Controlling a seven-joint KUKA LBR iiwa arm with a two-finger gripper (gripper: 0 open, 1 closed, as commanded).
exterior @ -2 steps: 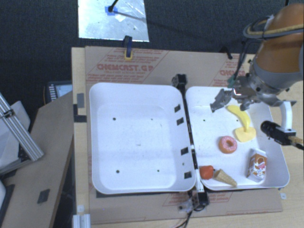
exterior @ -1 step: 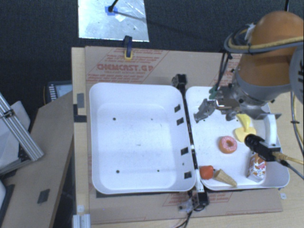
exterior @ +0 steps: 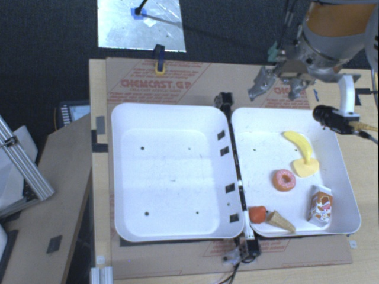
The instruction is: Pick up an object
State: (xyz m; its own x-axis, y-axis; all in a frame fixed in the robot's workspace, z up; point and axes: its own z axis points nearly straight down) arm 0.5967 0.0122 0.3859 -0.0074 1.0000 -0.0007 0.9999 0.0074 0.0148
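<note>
My gripper [exterior: 278, 89] hangs above the back edge of the right bin [exterior: 340, 158], its two grey fingers spread apart with nothing between them. In that bin lie a yellow banana-shaped toy [exterior: 302, 152], a pink frosted donut [exterior: 284, 180], a small milk carton [exterior: 320, 207] and an ice cream cone with an orange-red scoop [exterior: 269, 217] at the front left corner. All of them sit well in front of and below the gripper.
The left bin [exterior: 127, 123] lies beside the right one, joined by a black clipped divider [exterior: 234, 170]. A shiny metal sheet [exterior: 141, 15] sits behind the bench. A black cylinder on a white bracket [exterior: 334, 118] overhangs the right bin's back right edge.
</note>
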